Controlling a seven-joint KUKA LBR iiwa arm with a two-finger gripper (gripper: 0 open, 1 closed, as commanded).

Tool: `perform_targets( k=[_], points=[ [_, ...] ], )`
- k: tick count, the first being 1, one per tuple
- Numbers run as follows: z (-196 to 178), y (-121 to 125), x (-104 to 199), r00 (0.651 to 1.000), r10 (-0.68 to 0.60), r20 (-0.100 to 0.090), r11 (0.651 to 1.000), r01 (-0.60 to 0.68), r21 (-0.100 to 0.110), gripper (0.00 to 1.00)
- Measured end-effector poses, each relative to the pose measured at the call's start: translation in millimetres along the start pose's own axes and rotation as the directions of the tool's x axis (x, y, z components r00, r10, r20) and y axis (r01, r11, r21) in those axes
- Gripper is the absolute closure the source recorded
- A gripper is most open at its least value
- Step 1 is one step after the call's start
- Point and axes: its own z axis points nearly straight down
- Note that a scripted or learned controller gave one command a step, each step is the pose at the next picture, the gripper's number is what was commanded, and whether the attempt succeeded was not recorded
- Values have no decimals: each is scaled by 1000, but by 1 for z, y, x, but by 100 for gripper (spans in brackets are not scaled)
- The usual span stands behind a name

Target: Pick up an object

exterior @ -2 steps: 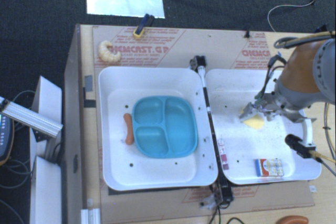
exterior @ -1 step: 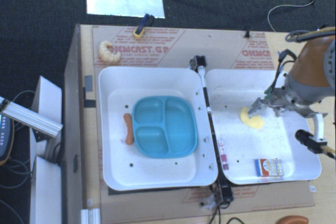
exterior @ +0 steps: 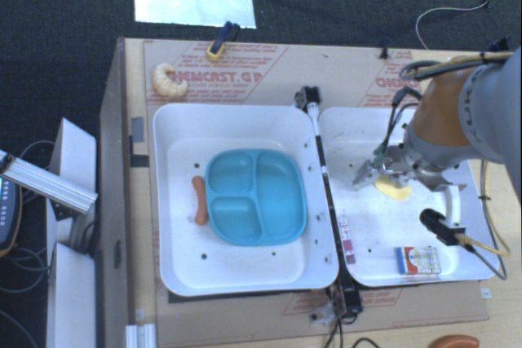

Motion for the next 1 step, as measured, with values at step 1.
perform_targets(
  k=[1],
  points=[
    [-25,-14,-17,1000,2,1,1000,-2,0,0]
  ],
)
